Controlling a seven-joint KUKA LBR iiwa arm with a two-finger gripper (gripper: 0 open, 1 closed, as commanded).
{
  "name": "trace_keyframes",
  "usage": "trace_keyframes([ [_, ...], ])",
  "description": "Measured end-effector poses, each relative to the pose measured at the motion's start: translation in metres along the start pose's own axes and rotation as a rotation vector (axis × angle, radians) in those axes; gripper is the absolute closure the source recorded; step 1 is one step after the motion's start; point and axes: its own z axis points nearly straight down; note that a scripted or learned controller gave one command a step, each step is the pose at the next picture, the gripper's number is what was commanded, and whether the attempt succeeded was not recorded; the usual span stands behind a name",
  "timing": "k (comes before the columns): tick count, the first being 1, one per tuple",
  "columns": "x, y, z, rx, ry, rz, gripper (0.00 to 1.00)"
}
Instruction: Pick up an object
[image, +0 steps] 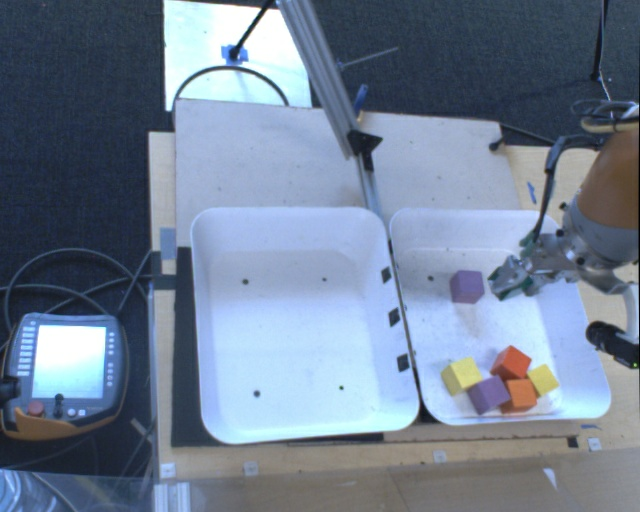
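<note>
Camera view from above takes in the table (300, 150), on which two shallow white bins are set side by side. The left bin (290, 320) lies well away from the pincer, on its far left; the right bin (575, 340) lies directly under it. The arm (610, 190), grey with an orange band above the wrist, is reached in from the right and bent downward, so that the pincer (510, 280) is held low over the upper part of the right bin, pointing leftward. Whether its fingers are apart or together cannot be told from this angle, and nothing is seen between them.

A purple cube (467, 286) is found just to the left of the pincer, close to it but apart, alone on the bin floor. A cluster is seen below the pincer, nearer the bin's lower rim: a yellow cube (461, 376), a second purple cube (489, 393), an orange cube (513, 362) and a small yellow cube (543, 379), packed touching one another.

The lone purple cube is judged the easiest target. The pincer would best be centred over it, lowered squarely and closed on two flat opposite faces; an off-centre approach could push the cube away.
</note>
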Motion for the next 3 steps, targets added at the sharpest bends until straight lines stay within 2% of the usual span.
trace_keyframes([
  [1, 0.052, 0.002, 0.008, 0.007, 0.004, -0.005, 1.00],
  [2, 0.106, 0.008, -0.006, 0.005, 0.004, -0.007, 1.00],
  [3, 0.160, 0.007, 0.003, 0.008, 0.005, -0.006, 1.00],
])
